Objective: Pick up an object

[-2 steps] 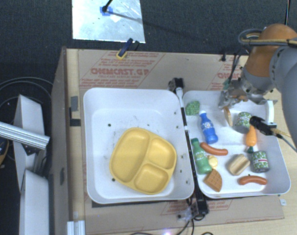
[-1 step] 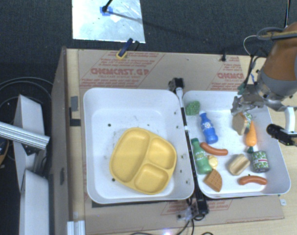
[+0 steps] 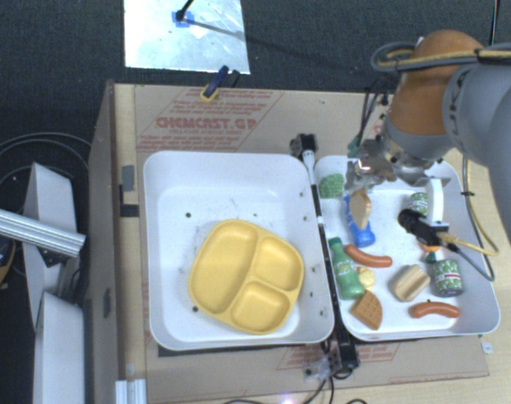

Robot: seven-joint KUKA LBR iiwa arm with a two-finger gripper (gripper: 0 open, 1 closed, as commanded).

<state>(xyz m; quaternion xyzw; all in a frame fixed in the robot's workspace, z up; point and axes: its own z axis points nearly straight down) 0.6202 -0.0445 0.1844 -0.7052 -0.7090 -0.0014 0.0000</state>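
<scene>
Gripper (image 3: 362, 178) is seen low over the right bin (image 3: 482, 305), at its upper left part; finger spread cannot be told. A tan object (image 3: 361, 206) lies just below it, touching a blue toy (image 3: 359, 230). Contact unclear.

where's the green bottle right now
The green bottle lies in the right bin, against its left wall, between a sausage and a waffle.
</scene>
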